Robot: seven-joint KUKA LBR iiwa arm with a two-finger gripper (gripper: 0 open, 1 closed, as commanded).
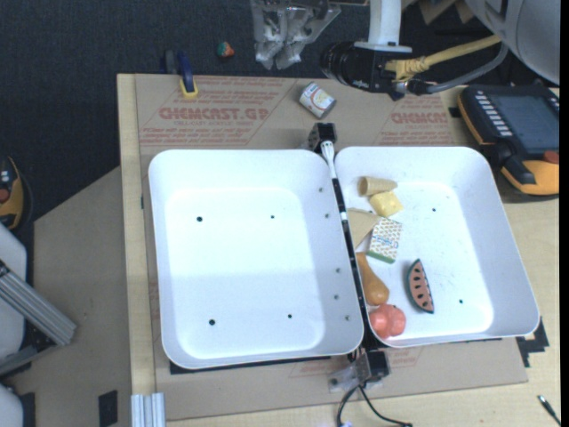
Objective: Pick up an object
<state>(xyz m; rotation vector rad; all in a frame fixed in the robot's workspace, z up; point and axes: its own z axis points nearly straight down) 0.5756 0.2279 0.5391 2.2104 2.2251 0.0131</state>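
The right bin (462,238) holds several small toy foods along its left side: a tan cone (376,185), a yellow chunk (386,205), a beige wedge (360,223), a patterned box (385,240), an orange pear-shaped piece (373,283), a watermelon slice (420,286) and a pink-red fruit (388,320). My gripper (279,53) hangs at the top of the view, beyond the far edge of the bench and well away from both bins. It looks blurred, and I see nothing in it.
The left bin (169,238) sits beside the right one. A small box (316,100) and a blue-yellow clamp (186,76) lie on the board behind the bins. A teach pendant (516,123) and cables (444,56) sit at the upper right.
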